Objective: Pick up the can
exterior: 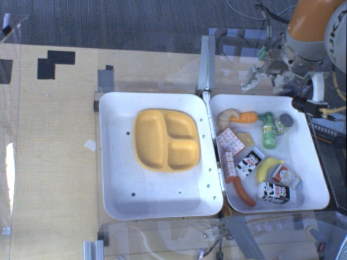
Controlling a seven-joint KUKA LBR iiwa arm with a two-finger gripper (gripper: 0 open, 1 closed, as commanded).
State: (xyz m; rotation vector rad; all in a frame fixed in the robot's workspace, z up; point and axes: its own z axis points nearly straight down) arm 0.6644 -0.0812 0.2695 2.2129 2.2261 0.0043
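Gripper (264, 79) above right bin's (317, 169) back rim, fingers apart, holding nothing; can (284, 123) beside green bottle (268, 130).

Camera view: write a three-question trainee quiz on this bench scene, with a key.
1. True or false: the yellow tray lies in the left bin.
2. What stands just left of the can? A) green bottle B) banana C) carrot
3. Where does the tool hover relative to the right bin?

Key: 1 true. 2 A, the green bottle. 3 Beyond its far edge, above the can's corner.
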